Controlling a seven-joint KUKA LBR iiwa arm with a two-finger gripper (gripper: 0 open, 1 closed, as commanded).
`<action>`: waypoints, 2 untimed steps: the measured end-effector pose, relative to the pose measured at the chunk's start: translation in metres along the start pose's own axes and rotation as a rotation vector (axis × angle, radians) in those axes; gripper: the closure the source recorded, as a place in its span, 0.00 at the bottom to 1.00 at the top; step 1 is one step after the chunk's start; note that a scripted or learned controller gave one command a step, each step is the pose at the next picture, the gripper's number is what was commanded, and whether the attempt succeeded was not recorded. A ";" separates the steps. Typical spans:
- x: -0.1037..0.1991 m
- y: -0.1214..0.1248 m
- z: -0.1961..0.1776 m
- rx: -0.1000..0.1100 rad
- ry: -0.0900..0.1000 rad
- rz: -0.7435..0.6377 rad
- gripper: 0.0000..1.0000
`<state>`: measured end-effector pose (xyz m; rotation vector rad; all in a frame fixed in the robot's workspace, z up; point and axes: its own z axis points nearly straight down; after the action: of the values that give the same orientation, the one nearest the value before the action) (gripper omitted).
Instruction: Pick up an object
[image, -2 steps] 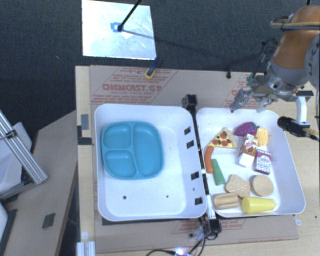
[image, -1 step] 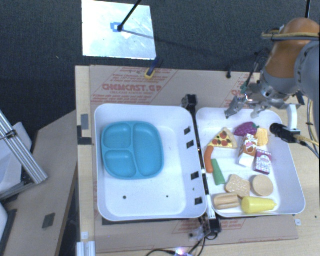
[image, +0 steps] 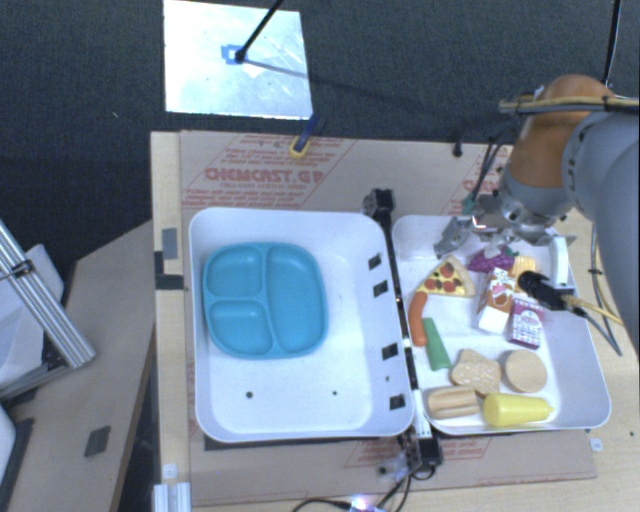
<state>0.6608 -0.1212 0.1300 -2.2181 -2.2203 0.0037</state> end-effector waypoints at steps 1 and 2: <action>0.001 0.000 0.048 -0.001 0.000 -0.001 0.00; 0.001 0.002 0.034 -0.009 -0.001 -0.001 1.00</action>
<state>0.6629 -0.1205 0.0965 -2.2217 -2.2271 -0.0056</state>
